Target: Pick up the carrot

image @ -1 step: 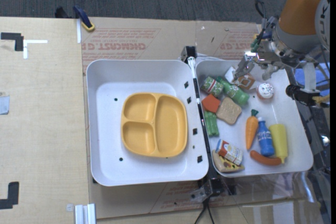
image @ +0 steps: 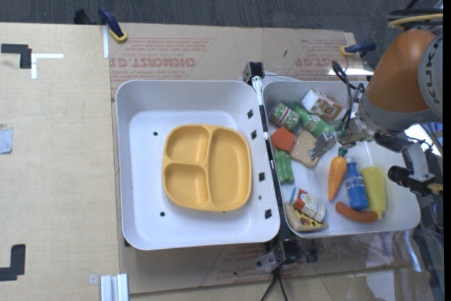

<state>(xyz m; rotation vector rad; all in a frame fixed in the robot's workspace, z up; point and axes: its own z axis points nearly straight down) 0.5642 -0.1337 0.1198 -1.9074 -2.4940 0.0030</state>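
Right bin [image: 416, 218] crowded. Carrot [image: 337, 176] lies there, upright-ish, blue bottle [image: 356, 188] touching right side, bread slice [image: 304, 149] just left. Claw [image: 331, 142] hovers just above carrot top; can't tell if open or closed. Risk: descent snags bottle or bread, carrot slips.

Cardboard sheet [image: 184, 53] under my bins: red print, upside down from here; I cannot read it for sure.
My arm [image: 431, 74]: dark letters, cut off.
Packets' labels: too small to read.
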